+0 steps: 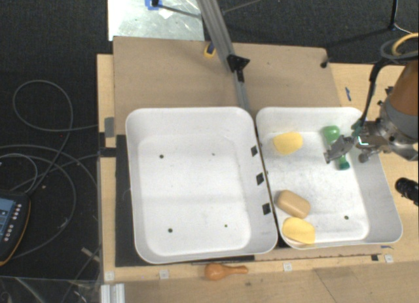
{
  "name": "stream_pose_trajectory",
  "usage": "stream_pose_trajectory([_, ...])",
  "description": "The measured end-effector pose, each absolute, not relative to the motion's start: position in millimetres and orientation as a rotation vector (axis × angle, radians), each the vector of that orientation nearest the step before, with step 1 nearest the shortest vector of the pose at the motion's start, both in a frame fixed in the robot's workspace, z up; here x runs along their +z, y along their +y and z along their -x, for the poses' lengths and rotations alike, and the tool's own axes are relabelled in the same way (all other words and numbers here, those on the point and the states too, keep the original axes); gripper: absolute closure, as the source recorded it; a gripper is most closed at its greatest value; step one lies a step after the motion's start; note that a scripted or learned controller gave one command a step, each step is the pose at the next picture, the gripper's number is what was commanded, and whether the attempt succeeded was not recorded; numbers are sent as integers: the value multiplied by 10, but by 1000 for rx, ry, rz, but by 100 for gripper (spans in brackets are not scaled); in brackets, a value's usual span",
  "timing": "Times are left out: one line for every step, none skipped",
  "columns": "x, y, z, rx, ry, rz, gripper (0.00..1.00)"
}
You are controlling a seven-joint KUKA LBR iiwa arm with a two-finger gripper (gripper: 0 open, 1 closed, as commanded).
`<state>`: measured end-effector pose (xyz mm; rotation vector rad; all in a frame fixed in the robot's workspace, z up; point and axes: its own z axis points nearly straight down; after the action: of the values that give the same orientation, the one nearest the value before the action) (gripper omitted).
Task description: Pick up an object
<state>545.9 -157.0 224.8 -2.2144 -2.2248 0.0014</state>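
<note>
Several objects lie in the right bin (383, 220). A pale yellow lump (288, 142) rests near its back left, a tan block (292, 203) sits by the left wall, and a yellow piece (298, 231) lies at the front left corner. A green object (330, 132) lies at the back right and runs down under my gripper. My gripper (348, 150) hangs over that corner, open, its left finger (334, 149) crossing the green object. Nothing shows clamped between the fingers.
The left bin (141, 164) adjoins the right one along a shared wall with black clips (260, 178). A grey pole (216, 20) slants in from the back. An orange-brown gourd-shaped object (226, 270) lies on the bench in front of the bins.
</note>
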Motion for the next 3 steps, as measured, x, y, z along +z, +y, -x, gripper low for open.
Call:
stream_pose_trajectory([2266, -1571, -5467, -2, -2226, 2218, 0])
stream_pose_trajectory([1819, -1564, -5541, 2, -2222, 2218, 0])
stream_pose_trajectory([1310, -1497, -5621, 2, -2224, 2215, 0])
